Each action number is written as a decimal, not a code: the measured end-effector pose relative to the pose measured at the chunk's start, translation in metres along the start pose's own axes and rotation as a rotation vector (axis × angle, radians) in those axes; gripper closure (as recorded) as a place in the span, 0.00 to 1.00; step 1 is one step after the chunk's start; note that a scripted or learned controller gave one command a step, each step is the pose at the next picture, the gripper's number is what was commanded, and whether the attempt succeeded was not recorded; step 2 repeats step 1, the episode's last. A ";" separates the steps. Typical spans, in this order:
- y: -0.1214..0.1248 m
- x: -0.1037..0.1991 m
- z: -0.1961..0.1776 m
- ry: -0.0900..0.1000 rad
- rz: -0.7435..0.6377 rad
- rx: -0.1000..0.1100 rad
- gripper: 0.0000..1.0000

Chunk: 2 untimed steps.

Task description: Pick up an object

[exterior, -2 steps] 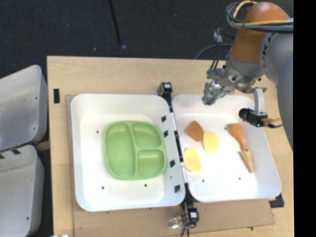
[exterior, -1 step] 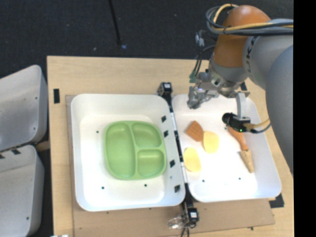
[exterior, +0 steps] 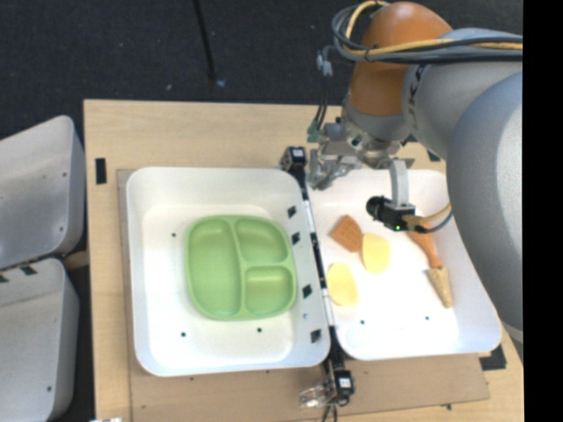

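My gripper [exterior: 327,167] hangs over the far left corner of the right bin [exterior: 413,334], close to the divider between the bins, with nothing visibly in it. Below it in that bin lie an orange-brown wedge [exterior: 347,233], a pale yellow slice [exterior: 376,253] and a second yellow slice [exterior: 341,284]. Further right are a thin orange stick [exterior: 429,250] and a tan cone-shaped piece [exterior: 442,287]. The gripper is a short way up-left of the wedge and apart from all of them.
A green divided plate [exterior: 237,266] lies in the middle of the left bin [exterior: 145,236]. A small black unit [exterior: 391,211] with a cable hangs from the arm over the right bin. The arm's grey body [exterior: 493,148] covers the right bin's far right side.
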<state>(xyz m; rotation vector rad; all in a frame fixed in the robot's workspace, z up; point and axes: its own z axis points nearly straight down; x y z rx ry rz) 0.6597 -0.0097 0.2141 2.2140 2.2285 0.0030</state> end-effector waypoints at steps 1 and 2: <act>-0.010 0.053 0.000 0.000 0.000 0.003 1.00; -0.010 0.053 0.000 0.000 0.000 0.003 1.00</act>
